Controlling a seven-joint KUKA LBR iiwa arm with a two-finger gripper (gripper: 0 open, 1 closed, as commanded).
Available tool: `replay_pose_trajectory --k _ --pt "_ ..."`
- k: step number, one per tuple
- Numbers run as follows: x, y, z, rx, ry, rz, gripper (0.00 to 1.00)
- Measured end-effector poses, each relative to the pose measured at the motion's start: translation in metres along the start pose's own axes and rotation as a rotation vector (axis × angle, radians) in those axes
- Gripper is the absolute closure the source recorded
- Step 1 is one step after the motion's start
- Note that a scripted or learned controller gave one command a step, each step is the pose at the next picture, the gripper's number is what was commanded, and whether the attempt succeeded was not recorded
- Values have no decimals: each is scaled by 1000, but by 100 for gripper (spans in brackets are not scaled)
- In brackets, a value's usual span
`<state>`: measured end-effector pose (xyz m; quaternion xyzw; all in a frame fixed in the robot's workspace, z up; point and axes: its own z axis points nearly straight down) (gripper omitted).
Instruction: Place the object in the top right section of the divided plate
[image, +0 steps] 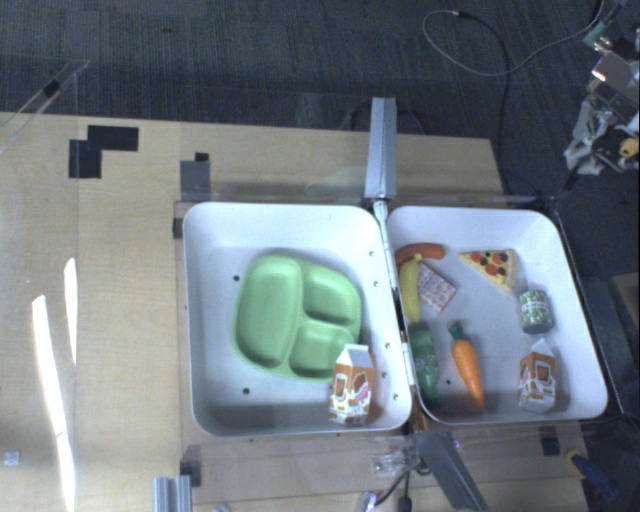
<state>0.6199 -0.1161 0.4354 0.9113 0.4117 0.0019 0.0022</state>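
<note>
One carton (352, 385), likely my target, is standing at the plate's (268, 318) near-right edge, looking light but crushable, so I am planning to take its flat sides gently, while my gripper (592, 145), open or closed I cannot tell, is hanging beyond the right bin (572, 290).

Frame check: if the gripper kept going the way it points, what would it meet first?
The gripper likely meets the dark surface just outside the far corner of the right bin; depth is unclear.
</note>
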Motion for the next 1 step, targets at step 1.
replay_pose_trajectory --k 1 --pt "-36 65 -1 -2 0 -169 100"
